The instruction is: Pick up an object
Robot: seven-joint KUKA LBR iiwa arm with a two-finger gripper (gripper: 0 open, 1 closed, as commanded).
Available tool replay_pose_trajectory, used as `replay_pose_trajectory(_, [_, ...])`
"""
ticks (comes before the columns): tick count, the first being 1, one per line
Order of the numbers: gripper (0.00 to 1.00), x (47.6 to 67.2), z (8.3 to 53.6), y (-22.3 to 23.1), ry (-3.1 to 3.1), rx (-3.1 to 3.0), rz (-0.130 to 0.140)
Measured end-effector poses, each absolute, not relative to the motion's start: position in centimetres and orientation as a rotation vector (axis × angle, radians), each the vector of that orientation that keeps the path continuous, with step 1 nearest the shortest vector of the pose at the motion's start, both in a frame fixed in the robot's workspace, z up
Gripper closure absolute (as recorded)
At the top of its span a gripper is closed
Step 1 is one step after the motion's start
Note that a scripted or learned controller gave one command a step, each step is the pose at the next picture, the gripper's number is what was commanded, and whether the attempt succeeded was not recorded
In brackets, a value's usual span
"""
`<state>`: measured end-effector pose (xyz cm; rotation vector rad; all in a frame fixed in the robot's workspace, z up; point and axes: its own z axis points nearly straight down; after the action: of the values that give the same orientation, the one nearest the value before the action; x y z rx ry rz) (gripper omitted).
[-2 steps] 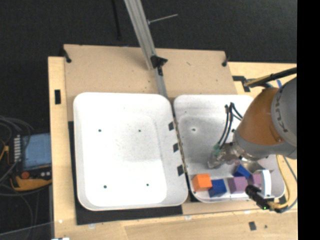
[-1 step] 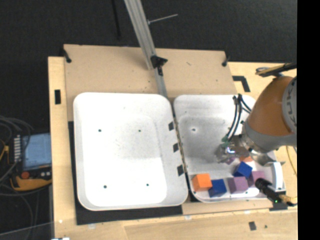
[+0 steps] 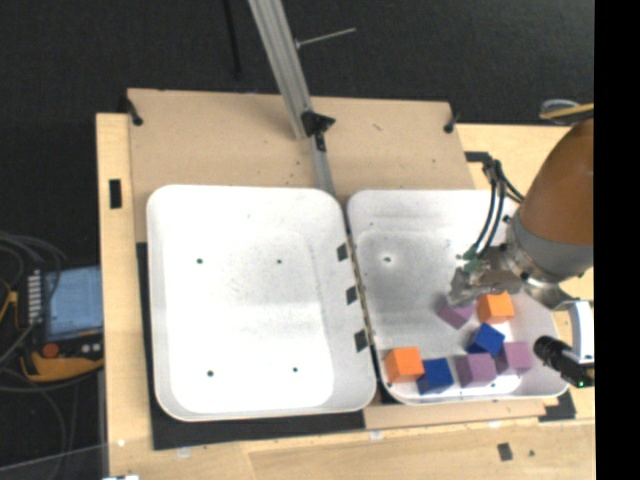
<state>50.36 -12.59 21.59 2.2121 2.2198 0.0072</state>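
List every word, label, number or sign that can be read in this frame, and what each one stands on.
None can be read.
The blocks in the right bin have plain faces with no markings.
The left bin carries only small dark dots, no text.
The blue-screened device beside the bench may carry text, but it is too small and blurred to read.

Metal pole crosses bench, cables left

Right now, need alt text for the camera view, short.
The end effector hangs low in the right bin, just above a purple block and beside an orange block. More orange, blue and purple blocks lie along that bin's near edge; the left bin sits beside it.
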Motion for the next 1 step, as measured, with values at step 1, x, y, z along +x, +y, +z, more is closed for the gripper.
replay_pose_trajectory(1, [1.0,50.48,23.13,-12.68,2.225,2.214,0.003])
